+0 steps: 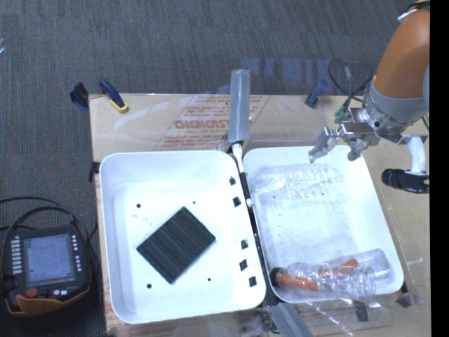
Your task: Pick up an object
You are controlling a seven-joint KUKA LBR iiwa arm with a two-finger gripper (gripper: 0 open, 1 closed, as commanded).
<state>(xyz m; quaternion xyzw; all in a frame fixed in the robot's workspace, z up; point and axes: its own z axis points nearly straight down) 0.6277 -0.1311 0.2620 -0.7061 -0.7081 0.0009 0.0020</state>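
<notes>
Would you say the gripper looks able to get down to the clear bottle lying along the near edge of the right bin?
Probably yes. The gripper hangs above the right bin at its far edge, and the clear bottle lies uncovered, though close against the near wall.

The bench [140, 121] is a pale wooden board with red printed lettering [200, 123] across its far part (the words are too blurred to read). Two shallow white bins sit directly on it side by side, the left bin [112, 188] touching the right bin [372, 188] along a dark seam. A blue-and-yellow clamp [112, 95] grips the far-left edge, and a blue clamp [316, 93] the far-right edge.
</notes>
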